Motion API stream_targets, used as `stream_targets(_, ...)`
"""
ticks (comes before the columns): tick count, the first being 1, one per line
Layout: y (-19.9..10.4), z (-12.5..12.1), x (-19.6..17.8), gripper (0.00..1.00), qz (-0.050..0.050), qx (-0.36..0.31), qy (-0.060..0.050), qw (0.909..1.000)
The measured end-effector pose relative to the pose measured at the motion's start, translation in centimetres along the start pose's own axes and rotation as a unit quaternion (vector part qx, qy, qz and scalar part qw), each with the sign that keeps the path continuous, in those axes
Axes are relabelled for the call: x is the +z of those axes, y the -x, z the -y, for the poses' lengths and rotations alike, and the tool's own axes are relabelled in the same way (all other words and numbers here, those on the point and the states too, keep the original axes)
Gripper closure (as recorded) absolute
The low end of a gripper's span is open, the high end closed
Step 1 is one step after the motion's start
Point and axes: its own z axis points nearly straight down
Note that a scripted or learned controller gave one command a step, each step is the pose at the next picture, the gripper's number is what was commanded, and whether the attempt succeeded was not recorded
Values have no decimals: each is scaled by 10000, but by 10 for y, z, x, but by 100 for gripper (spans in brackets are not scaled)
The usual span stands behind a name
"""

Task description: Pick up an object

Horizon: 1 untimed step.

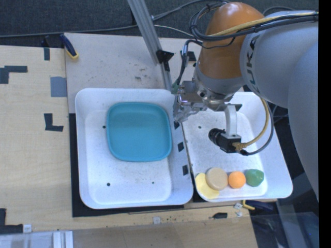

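Note:
Along the front edge of the right bin [269, 154] several small objects lie in a row: a flat yellow piece [202, 189], a tan round disc [216, 178] resting partly on it, an orange ball [237, 180] and a green lump [254, 177]. A square teal plate [138, 131] lies in the left bin [93, 174]. My gripper [179, 111] hangs under the orange wrist band, at the back left of the right bin, close to the wall between the two bins. It is well behind the row of objects and nothing shows in its grasp.
A black cylinder with a cable [223, 140] hangs from the wrist over the middle of the right bin. A slanted metal pole [150, 32] rises behind the bins. A yellow-tipped clamp [70, 46] sits at the bench's back left.

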Motion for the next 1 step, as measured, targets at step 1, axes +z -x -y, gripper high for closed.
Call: stream_targets(1,-42,2,11,100,3,6,-3,10000)
